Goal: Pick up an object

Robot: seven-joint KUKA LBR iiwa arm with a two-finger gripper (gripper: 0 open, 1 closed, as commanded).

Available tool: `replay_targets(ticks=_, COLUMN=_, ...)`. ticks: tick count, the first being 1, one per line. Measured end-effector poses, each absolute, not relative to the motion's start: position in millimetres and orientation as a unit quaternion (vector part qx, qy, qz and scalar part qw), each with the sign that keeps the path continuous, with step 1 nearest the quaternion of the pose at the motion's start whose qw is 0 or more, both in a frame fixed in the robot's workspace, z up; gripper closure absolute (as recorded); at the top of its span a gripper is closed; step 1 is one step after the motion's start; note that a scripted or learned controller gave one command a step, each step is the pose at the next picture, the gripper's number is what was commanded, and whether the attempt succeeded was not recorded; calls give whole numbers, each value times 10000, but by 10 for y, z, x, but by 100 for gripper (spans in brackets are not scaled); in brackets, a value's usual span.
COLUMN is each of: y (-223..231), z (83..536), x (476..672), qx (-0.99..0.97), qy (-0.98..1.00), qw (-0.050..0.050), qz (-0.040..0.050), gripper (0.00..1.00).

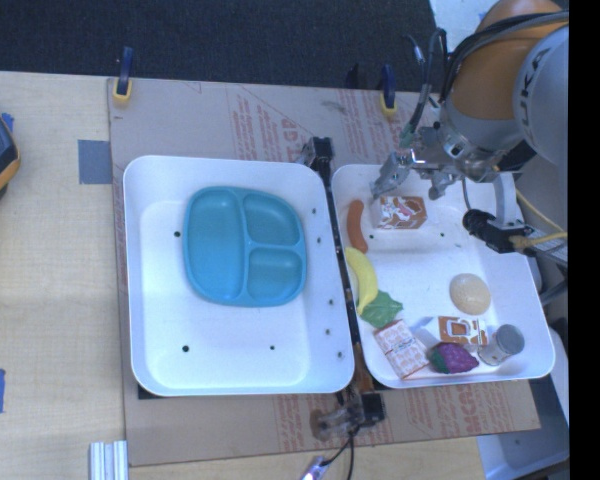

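My gripper (413,180) hangs over the far end of the right bin (528,278), with its fingers (388,179) spread apart. It is open with nothing between them. Just in front of the fingertips a small white packet with brown and red print (399,212) lies flat on the bin floor. A reddish sausage (356,225) lies left of the packet against the bin's left wall. A yellow banana (361,278) and a green leafy piece (382,309) lie nearer to me along that wall.
The right bin also holds a cream ball (470,293), a grey can (502,344), purple grapes (453,358) and two more printed packets (400,348). A blue divided plate (246,245) lies in the left bin (155,358). The arm's orange band (490,68) looms at the upper right.
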State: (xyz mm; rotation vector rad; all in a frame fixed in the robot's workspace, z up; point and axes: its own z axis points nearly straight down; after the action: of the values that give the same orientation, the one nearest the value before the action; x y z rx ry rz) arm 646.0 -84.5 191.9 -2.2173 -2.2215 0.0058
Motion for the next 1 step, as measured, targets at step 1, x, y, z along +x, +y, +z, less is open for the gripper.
replay_targets(ticks=1, y=-304, z=1920, x=6564, qx=-7052, qy=-7090, qw=4, qz=11, gripper=0)
